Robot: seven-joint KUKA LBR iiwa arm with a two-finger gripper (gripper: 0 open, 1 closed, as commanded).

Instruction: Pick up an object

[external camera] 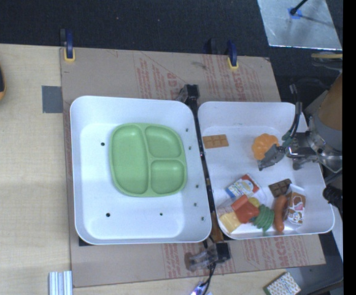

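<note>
Now the claw (275,157) hovers beside the orange toy (264,144) (right bin (245,112)); fingers spread, pinching nothing.

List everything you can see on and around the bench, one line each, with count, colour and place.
Left bin: one, white, left half of the cardboard.
Divided plate: one, light green, three compartments, middle of the left bin.
Right bin: one, white, beside the left bin.
Orange object: one, orange, upper right of the right bin.
Brown cracker: one, brown, upper left of the right bin.
Toy food pile: several pieces, red, green, yellow, brown, white, near corner of the right bin.
Clamps: two, blue and yellow, far edge of the cardboard.
Gripper: one, dark grey, over the right bin beside the orange object.
</note>
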